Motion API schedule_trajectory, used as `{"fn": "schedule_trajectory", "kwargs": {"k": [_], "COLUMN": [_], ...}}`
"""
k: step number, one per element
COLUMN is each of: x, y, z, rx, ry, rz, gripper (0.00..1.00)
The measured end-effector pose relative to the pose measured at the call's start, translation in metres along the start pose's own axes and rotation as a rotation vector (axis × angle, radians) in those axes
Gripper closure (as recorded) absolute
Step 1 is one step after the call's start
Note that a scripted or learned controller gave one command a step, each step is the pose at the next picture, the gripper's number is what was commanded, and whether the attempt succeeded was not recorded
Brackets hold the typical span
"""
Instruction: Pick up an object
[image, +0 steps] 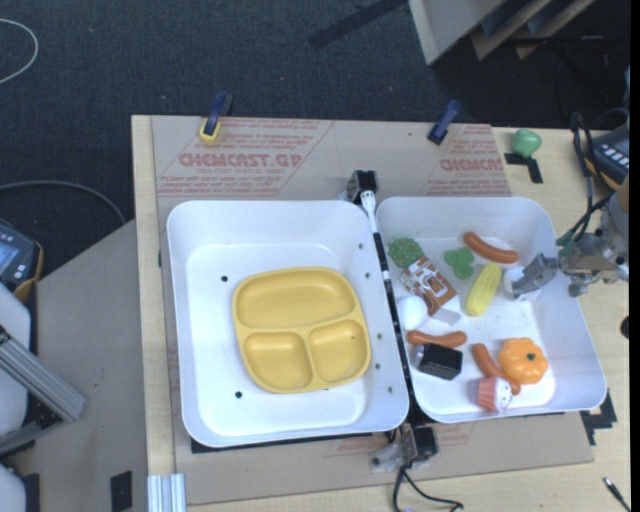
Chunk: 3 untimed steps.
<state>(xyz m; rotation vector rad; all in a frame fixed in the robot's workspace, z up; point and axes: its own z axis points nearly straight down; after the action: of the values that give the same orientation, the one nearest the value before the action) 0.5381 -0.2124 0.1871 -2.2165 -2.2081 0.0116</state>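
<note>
The corn cob (483, 288) lies in the right bin (570, 340), long axis running near-to-far, just left of the gripper (528, 281). The gripper hangs low at the bin's right side, holding nothing; open or closed cannot be told.

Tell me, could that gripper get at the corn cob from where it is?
Probably yes. The gripper hovers just right of the corn cob, which lies uncovered in the right bin, with nothing between them.
</note>
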Motion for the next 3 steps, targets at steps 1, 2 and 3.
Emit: {"fn": "schedule_trajectory", "kwargs": {"k": [1,2,3], "x": [0.0,0.009,0.011], "y": [0.003,0.004,0.01], "z": [-0.008,0.038,0.083], "rx": [-0.014,-0.01,-0.009], "ry": [-0.004,-0.002,-0.001], "rz": [-0.004,-0.005,-0.005], "gripper": [0.0,0.0,0.0]}}
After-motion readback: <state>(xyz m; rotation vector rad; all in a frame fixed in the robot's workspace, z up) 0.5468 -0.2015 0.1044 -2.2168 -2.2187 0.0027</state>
